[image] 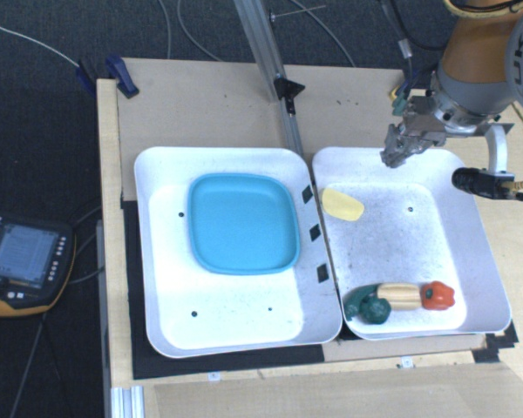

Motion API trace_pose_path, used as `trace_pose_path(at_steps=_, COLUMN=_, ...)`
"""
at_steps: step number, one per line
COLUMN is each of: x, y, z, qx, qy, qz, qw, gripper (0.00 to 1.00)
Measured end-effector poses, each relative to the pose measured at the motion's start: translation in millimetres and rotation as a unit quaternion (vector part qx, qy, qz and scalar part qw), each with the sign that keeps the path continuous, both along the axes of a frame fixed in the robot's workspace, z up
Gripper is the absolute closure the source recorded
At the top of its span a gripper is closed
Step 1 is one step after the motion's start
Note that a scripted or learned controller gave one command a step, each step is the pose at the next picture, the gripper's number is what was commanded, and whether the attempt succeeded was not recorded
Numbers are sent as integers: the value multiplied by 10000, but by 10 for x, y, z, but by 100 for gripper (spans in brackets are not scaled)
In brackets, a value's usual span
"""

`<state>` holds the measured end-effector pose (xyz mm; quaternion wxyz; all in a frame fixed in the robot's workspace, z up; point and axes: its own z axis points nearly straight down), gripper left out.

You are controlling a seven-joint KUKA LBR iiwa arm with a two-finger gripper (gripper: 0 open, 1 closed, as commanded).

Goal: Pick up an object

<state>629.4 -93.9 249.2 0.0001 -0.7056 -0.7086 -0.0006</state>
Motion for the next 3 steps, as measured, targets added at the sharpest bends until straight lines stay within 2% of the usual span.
trace_pose_path(at_steps=1, x=2, y=629, z=15, qx=2, qy=0, qz=5, qw=10000, gripper=100)
trace_pose_path(at_steps=2, x=-60, y=1094, z=-70, qx=1, qy=5, qz=-1, qw=10000, gripper=100)
trace_pose_path(at_steps=3, x=-21, y=1611, z=13, qx=2, qy=-3, qz=1, qw=10000, gripper=100)
